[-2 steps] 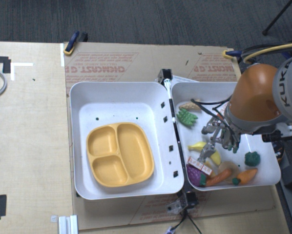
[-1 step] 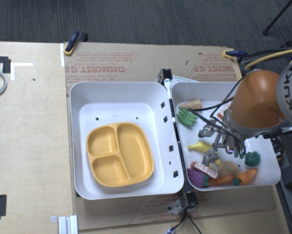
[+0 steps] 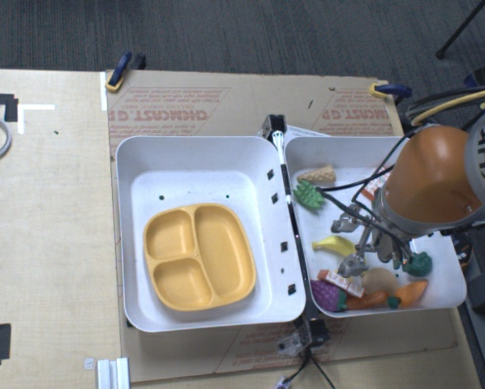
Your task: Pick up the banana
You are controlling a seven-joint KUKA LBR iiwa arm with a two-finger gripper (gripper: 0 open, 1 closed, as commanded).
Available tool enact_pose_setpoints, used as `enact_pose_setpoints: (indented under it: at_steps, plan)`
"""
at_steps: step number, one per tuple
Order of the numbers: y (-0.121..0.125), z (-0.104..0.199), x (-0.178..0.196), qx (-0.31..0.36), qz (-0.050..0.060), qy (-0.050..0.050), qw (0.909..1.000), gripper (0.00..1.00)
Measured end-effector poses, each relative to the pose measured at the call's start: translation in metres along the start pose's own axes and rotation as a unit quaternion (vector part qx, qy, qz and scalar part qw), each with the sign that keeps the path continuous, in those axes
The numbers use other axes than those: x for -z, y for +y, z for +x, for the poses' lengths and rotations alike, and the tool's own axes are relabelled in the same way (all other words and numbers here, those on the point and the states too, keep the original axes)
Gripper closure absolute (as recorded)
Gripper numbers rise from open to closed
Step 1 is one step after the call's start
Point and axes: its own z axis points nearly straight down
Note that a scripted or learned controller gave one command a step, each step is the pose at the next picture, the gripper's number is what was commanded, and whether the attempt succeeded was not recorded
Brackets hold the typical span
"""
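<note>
You've got the claw hovering just beside the banana in the right bin, grip unreadable to me; crowded toys could foul your grab.

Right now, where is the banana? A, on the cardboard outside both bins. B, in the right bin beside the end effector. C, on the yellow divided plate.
B: the banana lies on the floor of the right bin, just left of the end effector.
</note>
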Motion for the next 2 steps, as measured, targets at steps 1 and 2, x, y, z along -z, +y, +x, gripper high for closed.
enact_pose_setpoints:
  at_steps: [1,2]
  plan:
    - [0.0,0.0001,-0.0001,0.0,0.0,0.0,1.0,0.0]
    - [0.0022,-0.0027,-0.003,-0.14,0.002,0.01,0.9901,0.0]
